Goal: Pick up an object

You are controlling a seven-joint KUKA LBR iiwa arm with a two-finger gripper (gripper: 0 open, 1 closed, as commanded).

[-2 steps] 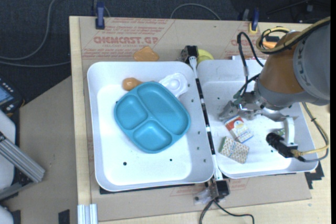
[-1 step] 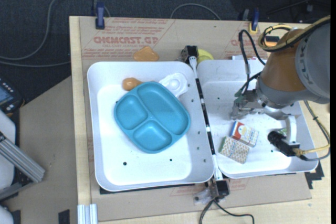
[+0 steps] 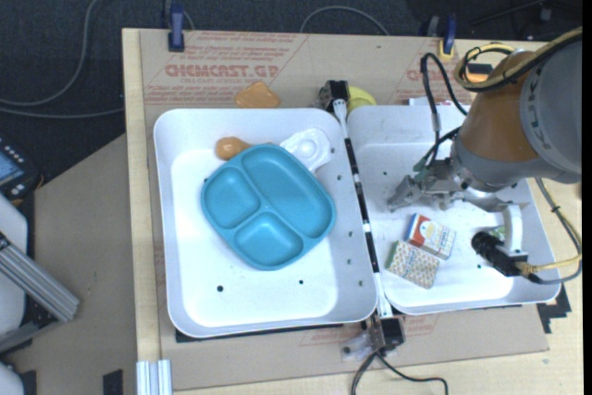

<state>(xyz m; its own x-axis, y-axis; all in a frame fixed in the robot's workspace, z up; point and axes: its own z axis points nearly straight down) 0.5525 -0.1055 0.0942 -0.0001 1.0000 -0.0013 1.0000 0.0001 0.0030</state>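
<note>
Two small boxes (image 3: pixel 422 251) lie in right bin (image 3: pixel 462 291); left bin (image 3: pixel 185 291) holds blue tray (image 3: pixel 267 205); hand (image 3: pixel 407 191) state unclear.

The round blue 3-compartment plastic plate (image 3: pixel 267 204) partly covers a small orange lump (image 3: pixel 231 146) and a white plastic piece (image 3: pixel 310 148). The grey arm with its orange band (image 3: pixel 504 120) is cut off at the right edge.

A bench (image 3: pixel 231 65) covered with brown printed cardboard is seen from above. Two shallow white bins are placed on it side by side, the left bin (image 3: pixel 185 273) and the right bin (image 3: pixel 388 120), touching along the middle. An orange object (image 3: pixel 256 94) is laid on the cardboard just behind the left bin.
</note>
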